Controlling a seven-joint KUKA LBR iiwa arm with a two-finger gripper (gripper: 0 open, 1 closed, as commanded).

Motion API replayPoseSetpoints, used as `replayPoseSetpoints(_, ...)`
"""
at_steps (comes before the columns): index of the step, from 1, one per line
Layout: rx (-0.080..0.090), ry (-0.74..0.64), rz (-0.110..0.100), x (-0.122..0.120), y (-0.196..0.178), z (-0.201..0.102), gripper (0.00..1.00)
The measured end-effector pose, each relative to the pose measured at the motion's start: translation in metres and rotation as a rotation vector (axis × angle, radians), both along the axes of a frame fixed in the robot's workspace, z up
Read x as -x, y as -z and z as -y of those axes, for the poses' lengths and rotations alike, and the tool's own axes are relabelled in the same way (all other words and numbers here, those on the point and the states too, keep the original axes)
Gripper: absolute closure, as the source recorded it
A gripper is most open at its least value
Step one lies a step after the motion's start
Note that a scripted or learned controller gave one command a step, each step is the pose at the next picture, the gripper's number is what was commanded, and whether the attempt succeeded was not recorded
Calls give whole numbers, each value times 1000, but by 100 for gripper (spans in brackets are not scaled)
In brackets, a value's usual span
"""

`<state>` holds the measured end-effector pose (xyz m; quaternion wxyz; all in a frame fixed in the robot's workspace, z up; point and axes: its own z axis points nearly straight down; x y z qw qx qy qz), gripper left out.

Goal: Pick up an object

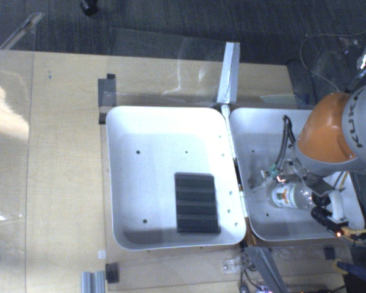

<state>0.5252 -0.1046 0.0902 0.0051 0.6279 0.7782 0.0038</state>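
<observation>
A black ribbed rectangular block (197, 202) lies flat in the left bin (128, 127), towards its front right. In the right bin (256, 133) a clear plastic bottle (291, 196) with a white and yellow label lies on its side near the front. My gripper (274, 177) hangs low in the right bin, just above and to the left of the bottle, under the orange band of the arm (324, 130). Whether it touches the bottle cannot be made out.
The two white bins stand side by side on the wooden bench, split by a thin wall (235, 170). A metal bar (228, 78) rises behind their join. A clear sheet (12, 102) covers the bench at the left.
</observation>
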Motion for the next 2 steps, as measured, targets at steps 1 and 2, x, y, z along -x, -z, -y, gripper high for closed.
replayPoseSetpoints(1, 0, -1, 12, -4, -13, -1, 100)
replayPoseSetpoints(2, -2, 50, -9, 30, -32, -11, 100)
